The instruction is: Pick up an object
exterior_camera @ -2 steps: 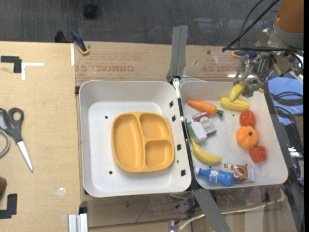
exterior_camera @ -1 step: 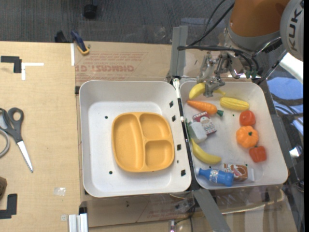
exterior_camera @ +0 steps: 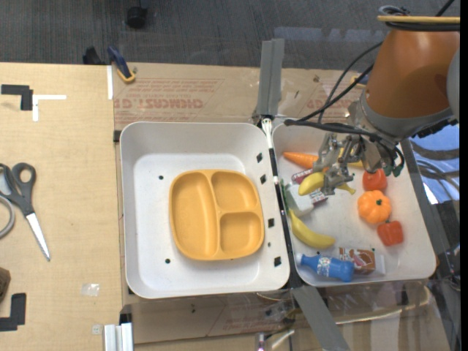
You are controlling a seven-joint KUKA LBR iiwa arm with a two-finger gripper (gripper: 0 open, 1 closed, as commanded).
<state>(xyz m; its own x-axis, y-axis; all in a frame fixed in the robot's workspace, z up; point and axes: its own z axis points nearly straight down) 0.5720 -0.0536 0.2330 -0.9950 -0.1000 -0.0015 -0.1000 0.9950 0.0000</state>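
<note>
From the camera view above the desk (exterior_camera: 58, 196), I am watching the arm (exterior_camera: 413, 68) reaching in from the right and hanging low over the right bin (exterior_camera: 420, 262), where all the loose objects are lying. The hand (exterior_camera: 338, 168) is sitting just over the upper part of that bin, right above a small yellow banana (exterior_camera: 313, 183) and beside a carrot (exterior_camera: 300, 158); I am reading that as a descent onto the banana, though I cannot tell whether the fingers are spread or pressed together, since the metal parts are blurring into the clutter under them, and nothing is visibly pinched. A larger banana (exterior_camera: 308, 229) is lying along the bin's left wall, a blue bottle (exterior_camera: 325, 267) and a small carton (exterior_camera: 363, 260) are resting near the front wall, and an orange pumpkin (exterior_camera: 374, 207) with a red pepper (exterior_camera: 390, 232) is sitting to the right, well clear of the hand's likely path. The left bin (exterior_camera: 139, 269) is holding only a yellow divided plate (exterior_camera: 217, 214), lying flat in its middle, probably too wide to grasp. Scissors (exterior_camera: 28, 203) are lying on the desk's far left, outside both bins, out of play.
</note>
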